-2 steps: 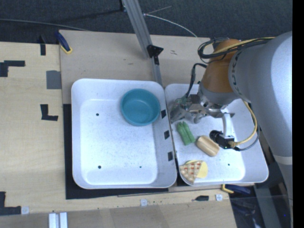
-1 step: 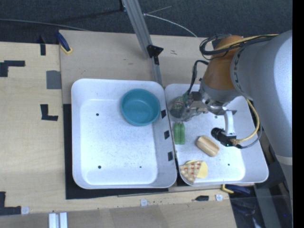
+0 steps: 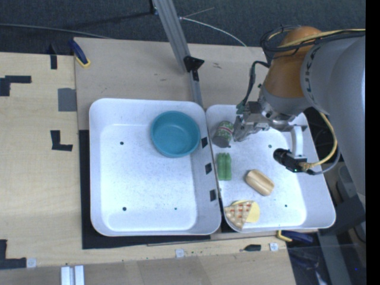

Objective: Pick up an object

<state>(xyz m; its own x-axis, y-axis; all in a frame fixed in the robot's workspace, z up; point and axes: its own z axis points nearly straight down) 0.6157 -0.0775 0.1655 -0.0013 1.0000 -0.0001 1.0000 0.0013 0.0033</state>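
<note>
From above, we look down on a pale wooden surface (image 3: 35, 177) carrying two shallow white bins with a fine speckled finish and rounded corners. The left bin (image 3: 136, 206) holds a smooth, round blue bowl (image 3: 175, 133) near its upper right corner, close to the wall it shares with its neighbour. In the right bin (image 3: 309, 209) we count four small pieces: a greyish, rounded object (image 3: 222, 133) with a dull mottled skin at the upper left, a slim green block (image 3: 224, 166) just below it, a tan, loaf-shaped piece (image 3: 259, 181) near the middle, and at the lower left a yellow wedge (image 3: 241, 212) with a red crosshatched face, lying against the bin's lower left wall. The arm (image 3: 332, 82), grey and glossy with an orange band, reaches in from the right, cables looping round its wrist. Its hand (image 3: 240, 129) hangs low over the upper left of the right bin, right beside the greyish object; we cannot tell whether it touches that piece. A thin grey metal bar (image 3: 172, 28) slants down from the top edge toward the gap between the bins, and black tape marks dot the surface on the left.
</note>
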